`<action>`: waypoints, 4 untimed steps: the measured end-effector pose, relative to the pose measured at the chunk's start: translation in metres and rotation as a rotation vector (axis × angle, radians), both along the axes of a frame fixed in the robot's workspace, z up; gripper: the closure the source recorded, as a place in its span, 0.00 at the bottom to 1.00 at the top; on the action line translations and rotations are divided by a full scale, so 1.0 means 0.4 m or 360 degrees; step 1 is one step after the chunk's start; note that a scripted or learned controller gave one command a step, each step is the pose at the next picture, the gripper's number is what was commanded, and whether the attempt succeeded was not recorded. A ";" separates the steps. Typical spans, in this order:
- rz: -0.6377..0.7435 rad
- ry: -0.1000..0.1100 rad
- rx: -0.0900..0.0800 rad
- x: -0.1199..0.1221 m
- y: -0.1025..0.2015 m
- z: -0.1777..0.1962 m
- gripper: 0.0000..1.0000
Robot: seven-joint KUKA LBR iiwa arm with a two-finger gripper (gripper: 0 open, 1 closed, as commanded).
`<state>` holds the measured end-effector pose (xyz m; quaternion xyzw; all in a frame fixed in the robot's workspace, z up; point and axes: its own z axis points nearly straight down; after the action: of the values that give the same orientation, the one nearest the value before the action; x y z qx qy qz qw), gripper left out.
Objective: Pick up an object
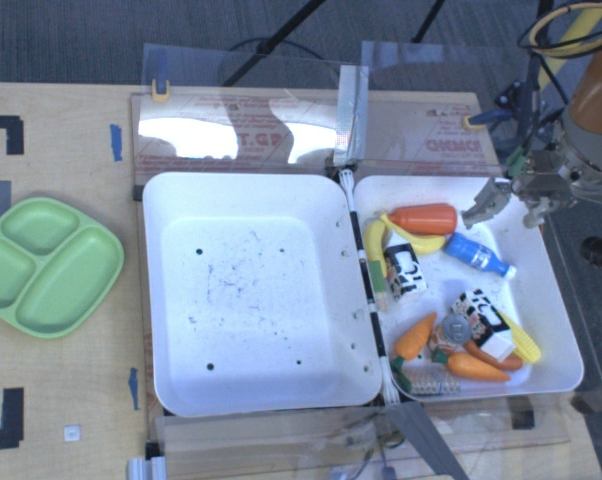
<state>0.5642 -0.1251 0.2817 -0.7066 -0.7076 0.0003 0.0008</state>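
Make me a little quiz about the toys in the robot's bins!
1. True or false: the blue bottle lies in the left bin.
2. Which lies nearest the gripper? A) blue bottle B) green plate C) carrot
3. Fill in: the orange-red toy at the top of the right bin rests against a yellow ____.

Key: 1 false, it lies in the right bin. 2 A. 3 banana.
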 end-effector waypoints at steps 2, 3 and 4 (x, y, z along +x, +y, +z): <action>0.0272 -0.0011 -0.0004 0.127 -0.144 -0.488 0.00; 0.0270 -0.0017 -0.0006 0.130 -0.145 -0.461 1.00; 0.0355 -0.0007 -0.0003 0.155 -0.042 -0.187 1.00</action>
<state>0.6260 -0.1417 0.2069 -0.6235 -0.7818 -0.0006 -0.0014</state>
